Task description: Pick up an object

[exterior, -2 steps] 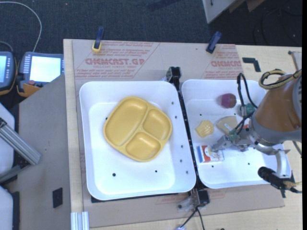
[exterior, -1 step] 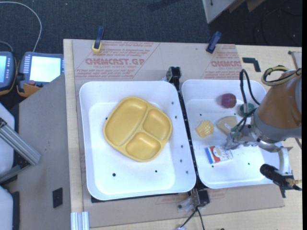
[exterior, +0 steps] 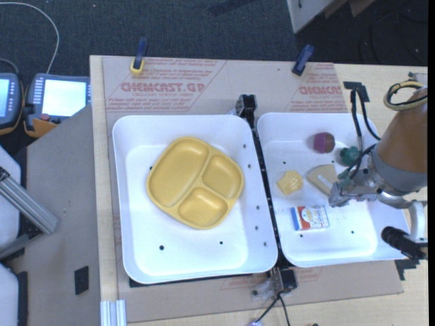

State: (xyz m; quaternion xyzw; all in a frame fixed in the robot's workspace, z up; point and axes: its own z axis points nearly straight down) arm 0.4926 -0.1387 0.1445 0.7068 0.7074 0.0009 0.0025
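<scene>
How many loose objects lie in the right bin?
4: a purple ball near the far wall, a teal object beside it, a yellow piece at the left, a small card nearer the front. The gripper may hide more.

The arm (exterior: 402,151) is grey with a wide orange band. Black cables (exterior: 359,117) loop beside it.

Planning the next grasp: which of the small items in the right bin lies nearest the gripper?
The pale beige piece, right beside the gripper. The yellow block, purple ball and red-and-white card lie farther off.
</scene>
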